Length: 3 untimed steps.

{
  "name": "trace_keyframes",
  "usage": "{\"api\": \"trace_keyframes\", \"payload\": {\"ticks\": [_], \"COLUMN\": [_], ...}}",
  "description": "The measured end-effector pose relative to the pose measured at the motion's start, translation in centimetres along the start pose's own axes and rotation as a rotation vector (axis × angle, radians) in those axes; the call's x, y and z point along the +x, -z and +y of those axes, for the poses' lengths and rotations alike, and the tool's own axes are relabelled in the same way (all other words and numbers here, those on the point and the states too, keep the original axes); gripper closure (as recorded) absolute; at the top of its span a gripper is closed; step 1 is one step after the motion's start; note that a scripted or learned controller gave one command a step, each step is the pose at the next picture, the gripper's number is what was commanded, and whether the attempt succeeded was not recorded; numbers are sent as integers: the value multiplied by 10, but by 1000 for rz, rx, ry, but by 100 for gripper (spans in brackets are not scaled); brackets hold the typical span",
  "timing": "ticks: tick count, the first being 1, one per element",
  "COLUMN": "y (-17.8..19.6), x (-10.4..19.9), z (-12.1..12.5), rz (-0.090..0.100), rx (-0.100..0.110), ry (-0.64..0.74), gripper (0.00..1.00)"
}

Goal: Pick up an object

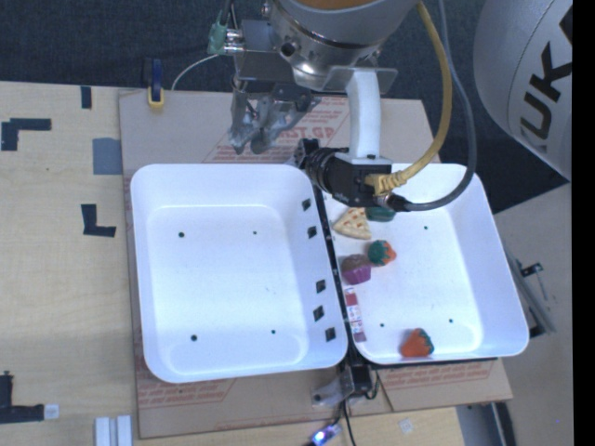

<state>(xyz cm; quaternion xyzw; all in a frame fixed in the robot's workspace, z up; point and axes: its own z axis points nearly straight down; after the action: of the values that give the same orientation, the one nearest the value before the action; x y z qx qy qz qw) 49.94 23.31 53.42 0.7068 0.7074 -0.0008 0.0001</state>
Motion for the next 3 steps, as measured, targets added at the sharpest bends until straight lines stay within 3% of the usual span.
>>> {"api": "trace_keyframes", "payload": {"ticks": [1, 2, 3], "y": [0, 0, 0], "x": [0, 0, -1], "z": [-8, 4, -10], "rz": [0, 0, 0], "rx": [1, 0, 1], "ry": [0, 0, 0], "gripper": [100, 100, 100]}}
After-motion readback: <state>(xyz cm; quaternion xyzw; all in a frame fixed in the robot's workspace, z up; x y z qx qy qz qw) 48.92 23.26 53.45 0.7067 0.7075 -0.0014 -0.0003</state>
